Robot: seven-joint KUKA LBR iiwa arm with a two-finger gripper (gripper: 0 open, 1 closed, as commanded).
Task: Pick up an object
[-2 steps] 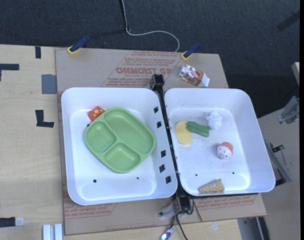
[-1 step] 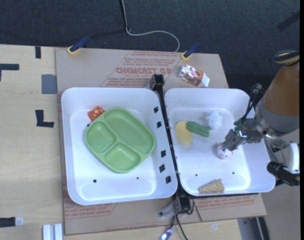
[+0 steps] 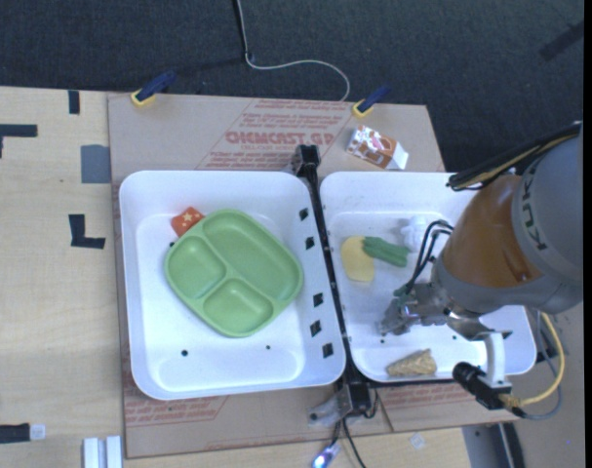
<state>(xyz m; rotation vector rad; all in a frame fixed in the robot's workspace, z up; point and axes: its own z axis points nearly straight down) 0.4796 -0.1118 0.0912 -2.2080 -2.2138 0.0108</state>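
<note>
In the right bin [image 3: 374,189], low over its white floor, the pincer [image 3: 398,317] hangs from the grey arm [image 3: 530,232] that comes in from the right. Whether its fingers are spread or pressed together, I cannot tell; nothing is seen between them. Just below it, near the bin's front wall, lies a tan wedge-shaped piece [image 3: 413,364], apart from the pincer. Above and to the left lie a yellow object [image 3: 357,259] and a green object [image 3: 385,252], touching each other. The left bin [image 3: 139,261] holds a green divided plate [image 3: 234,272] with a small orange item [image 3: 186,220] at its upper left edge. A small packet [image 3: 376,147] rests on the desk beyond the bins.
</note>
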